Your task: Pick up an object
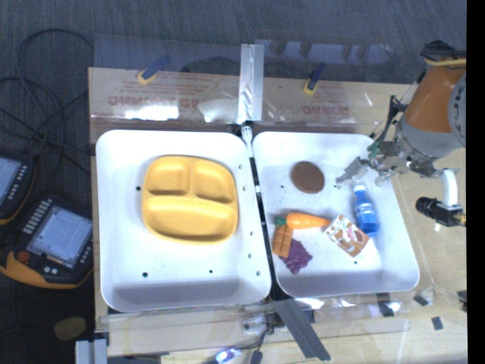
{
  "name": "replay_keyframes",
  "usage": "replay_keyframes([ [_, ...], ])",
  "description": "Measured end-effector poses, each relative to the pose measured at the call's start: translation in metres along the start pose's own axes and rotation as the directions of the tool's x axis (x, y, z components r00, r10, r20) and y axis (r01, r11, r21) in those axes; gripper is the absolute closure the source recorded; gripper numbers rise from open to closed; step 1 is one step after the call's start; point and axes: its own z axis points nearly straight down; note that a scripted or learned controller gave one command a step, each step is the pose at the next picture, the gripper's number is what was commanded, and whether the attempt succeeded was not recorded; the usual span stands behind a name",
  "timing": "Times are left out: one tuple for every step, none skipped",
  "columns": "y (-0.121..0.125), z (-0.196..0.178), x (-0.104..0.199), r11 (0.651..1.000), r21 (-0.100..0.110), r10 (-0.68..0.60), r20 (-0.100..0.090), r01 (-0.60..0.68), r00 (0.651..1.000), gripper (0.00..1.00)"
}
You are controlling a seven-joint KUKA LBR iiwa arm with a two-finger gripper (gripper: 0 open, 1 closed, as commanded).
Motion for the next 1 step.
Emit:
replay_keyframes([
  [-0.0379,0.0527,0.0041,0.982,-0.010,-0.188,-0.006,0.188,0.982,0.00],
])
